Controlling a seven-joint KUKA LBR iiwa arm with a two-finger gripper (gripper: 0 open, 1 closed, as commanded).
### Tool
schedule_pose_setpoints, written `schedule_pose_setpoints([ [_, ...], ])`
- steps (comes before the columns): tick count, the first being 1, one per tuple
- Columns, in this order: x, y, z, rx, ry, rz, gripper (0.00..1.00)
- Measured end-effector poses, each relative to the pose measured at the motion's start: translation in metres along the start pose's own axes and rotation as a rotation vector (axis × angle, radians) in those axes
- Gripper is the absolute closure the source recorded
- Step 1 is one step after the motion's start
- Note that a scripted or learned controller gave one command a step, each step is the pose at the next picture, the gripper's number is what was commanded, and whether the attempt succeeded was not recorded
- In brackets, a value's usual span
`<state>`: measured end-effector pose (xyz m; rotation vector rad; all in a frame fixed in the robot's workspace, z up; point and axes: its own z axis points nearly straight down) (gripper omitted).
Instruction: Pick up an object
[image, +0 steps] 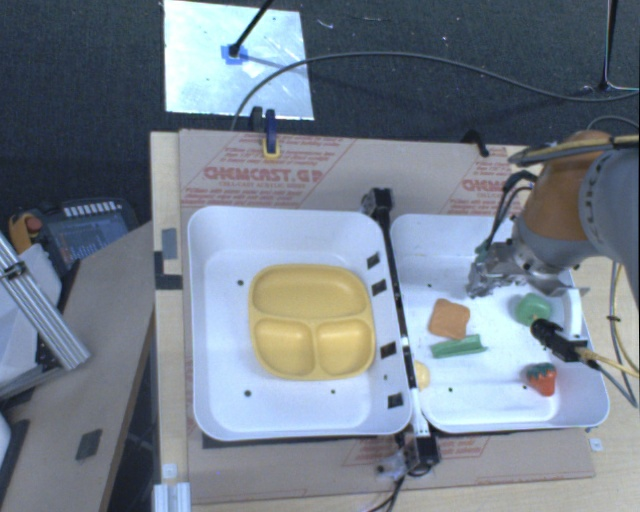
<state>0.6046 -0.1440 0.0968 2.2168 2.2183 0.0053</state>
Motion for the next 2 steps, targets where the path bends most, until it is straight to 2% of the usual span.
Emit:
schedule_pose_setpoints([
  [1, 0.010, 0.001, -0.055, 0.000, 0.001, -0.004, 1.00],
  [2, 0.002, 0.002, -0.102, 0.001, 0.000, -0.001, 1.00],
])
